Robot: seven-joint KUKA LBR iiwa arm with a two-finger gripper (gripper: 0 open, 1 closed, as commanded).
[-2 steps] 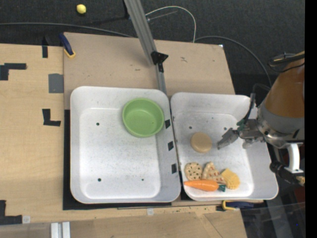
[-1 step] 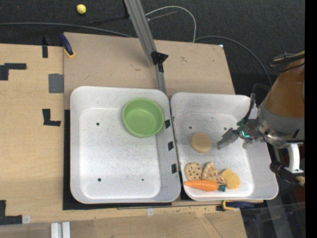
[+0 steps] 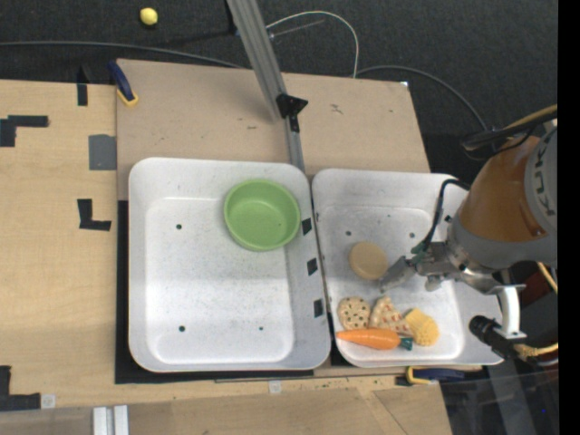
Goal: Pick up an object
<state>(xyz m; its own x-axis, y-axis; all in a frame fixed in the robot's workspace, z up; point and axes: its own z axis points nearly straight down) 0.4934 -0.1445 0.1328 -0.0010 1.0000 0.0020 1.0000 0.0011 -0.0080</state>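
In the right bin [image 3: 426,188] your gripper [image 3: 396,273] hangs just beside the tan round piece [image 3: 368,260], whether its 2 fingers are parted I cannot tell, and it may merely nudge the piece toward the crowded toy food [image 3: 388,323].

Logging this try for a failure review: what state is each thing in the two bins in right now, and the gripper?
Green bowl: upright in the left bin.
Tan round piece: flat in the right bin.
Carrot: lying on its side.
Waffle: flat.
Gripper: beside the tan piece, holding nothing.
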